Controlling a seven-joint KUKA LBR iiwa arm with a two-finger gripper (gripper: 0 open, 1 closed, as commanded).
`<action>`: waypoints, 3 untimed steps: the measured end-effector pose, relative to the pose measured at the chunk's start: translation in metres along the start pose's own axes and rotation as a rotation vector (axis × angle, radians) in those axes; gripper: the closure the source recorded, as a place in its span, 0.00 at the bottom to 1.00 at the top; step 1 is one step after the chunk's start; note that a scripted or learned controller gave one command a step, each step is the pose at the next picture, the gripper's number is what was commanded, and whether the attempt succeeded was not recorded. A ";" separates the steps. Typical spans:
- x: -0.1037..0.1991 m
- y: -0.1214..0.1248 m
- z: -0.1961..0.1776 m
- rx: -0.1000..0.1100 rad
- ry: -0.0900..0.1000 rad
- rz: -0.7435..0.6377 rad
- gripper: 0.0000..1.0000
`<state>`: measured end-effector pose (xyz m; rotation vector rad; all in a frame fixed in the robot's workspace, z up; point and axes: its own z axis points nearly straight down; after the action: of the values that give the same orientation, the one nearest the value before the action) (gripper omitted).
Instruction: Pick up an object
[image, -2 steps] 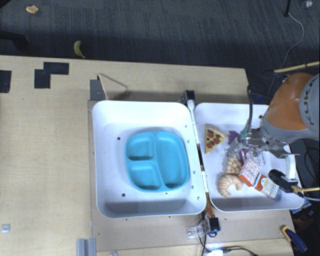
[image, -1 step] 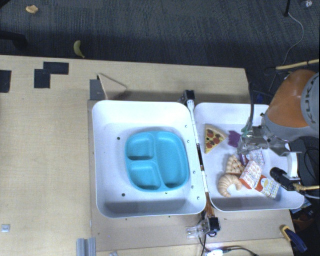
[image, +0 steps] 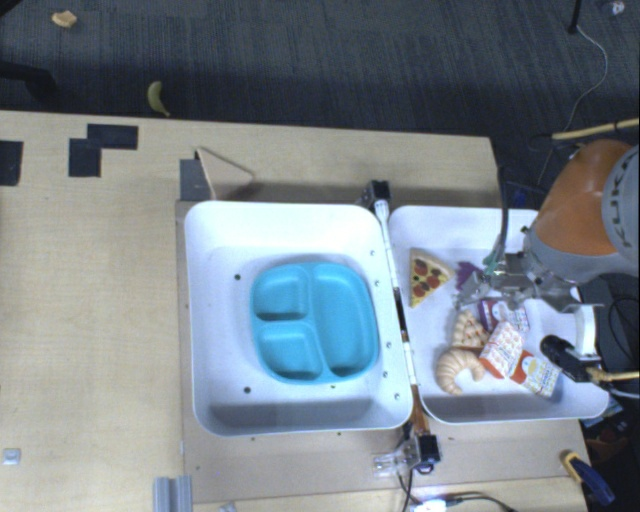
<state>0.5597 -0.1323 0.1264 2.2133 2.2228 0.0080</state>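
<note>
Tabletop: a pale wooden tabletop (image: 90, 330) carried two shallow white bins side by side, with black tape patches (image: 100, 148) near its far left corner.
Left bin: the left shallow white plastic bin (image: 215, 330) held a light-blue plastic tray with three compartments (image: 315, 320), lying flat near the bin's middle.
Right bin: the right shallow white plastic bin (image: 440, 225) held a cluster of small items toward its middle and near side.
Pizza slice: a triangular toy pizza slice with red dots (image: 427, 277) lay in the far left part of the right bin, apart from the rest.
Croissant: a tan curved toy croissant (image: 459, 366) lay near the bin's near wall, touching the cluster.
Packet: a red-and-white printed packet (image: 503, 350) lay just right of the croissant, with an orange-and-white carton (image: 540, 377) beside it.
Purple item: a small purple object (image: 468, 272) sat beside the metal parts of the end effector.
Arm: the grey arm with an orange band (image: 585, 205) reached in from the right over the right bin.
End effector: the two-finger end effector (image: 497, 292) sat low over the cluster; whether it was released, clenched or grasping anything could not be told.
Floor: a small yellow curved object (image: 158, 97) lay on the dark carpet beyond the tabletop.
</note>
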 end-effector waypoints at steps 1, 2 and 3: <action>0.041 -0.042 0.036 -0.015 -0.007 0.003 0.00; 0.040 -0.038 0.021 -0.028 -0.010 0.003 1.00; 0.105 0.046 -0.059 0.003 0.001 -0.001 1.00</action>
<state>0.6048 -0.0275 0.1854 2.2140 2.2257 0.0065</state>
